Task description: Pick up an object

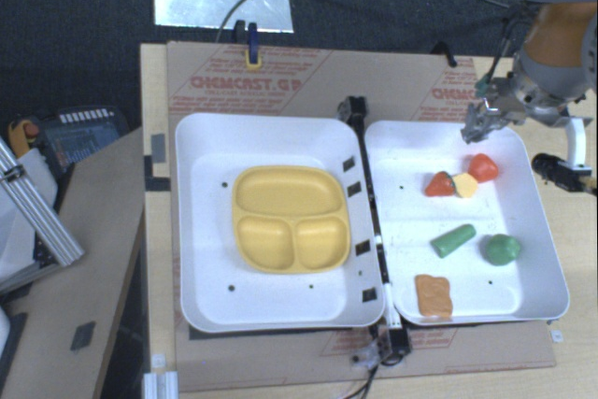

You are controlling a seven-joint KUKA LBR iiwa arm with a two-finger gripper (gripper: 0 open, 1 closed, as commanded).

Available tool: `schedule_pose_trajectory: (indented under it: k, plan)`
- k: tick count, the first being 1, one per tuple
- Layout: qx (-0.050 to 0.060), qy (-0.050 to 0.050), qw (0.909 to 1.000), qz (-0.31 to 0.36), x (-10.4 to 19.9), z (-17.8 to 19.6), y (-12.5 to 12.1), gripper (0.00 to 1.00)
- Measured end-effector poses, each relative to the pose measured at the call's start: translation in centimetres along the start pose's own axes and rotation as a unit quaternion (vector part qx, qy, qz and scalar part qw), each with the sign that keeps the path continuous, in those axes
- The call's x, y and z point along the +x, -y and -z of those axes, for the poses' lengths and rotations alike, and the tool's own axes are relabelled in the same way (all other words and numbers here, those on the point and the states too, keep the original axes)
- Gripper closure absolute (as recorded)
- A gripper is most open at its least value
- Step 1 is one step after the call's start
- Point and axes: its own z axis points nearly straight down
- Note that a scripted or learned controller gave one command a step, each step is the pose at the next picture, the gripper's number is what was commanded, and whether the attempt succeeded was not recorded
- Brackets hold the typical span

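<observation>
We are seeing the gripper [479,122] hanging over the right bin's [537,201] far rim; whether its jaws are spread we cannot tell. Just below, a red piece [483,167] is sitting near a yellow piece [464,186], with bare white floor lying leftward.

Claw [481,121] over R bin [537,201], toys [464,185] below

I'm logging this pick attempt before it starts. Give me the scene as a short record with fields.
left bin: holds a yellow divided plate
right bin: red piece, yellow piece, second red piece, green cylinder, green ball, orange slab
gripper: over the right bin's far edge, above the red piece
held: nothing visible
</observation>
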Motion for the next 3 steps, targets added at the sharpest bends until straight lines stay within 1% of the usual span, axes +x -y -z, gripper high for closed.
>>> schedule_pose_trajectory:
  k: [1, 2, 3]
  plan:
    - [0.002, -0.001, 1.0, 0.003, 5.7, -0.5, -0.3, 1.0]
    - [0.002, -0.001, 1.0, 0.003, 11.2, 0.8, -0.5, 1.0]
    - [0.003, -0.001, 1.0, 0.003, 16.1, 1.0, 1.3, 1.0]
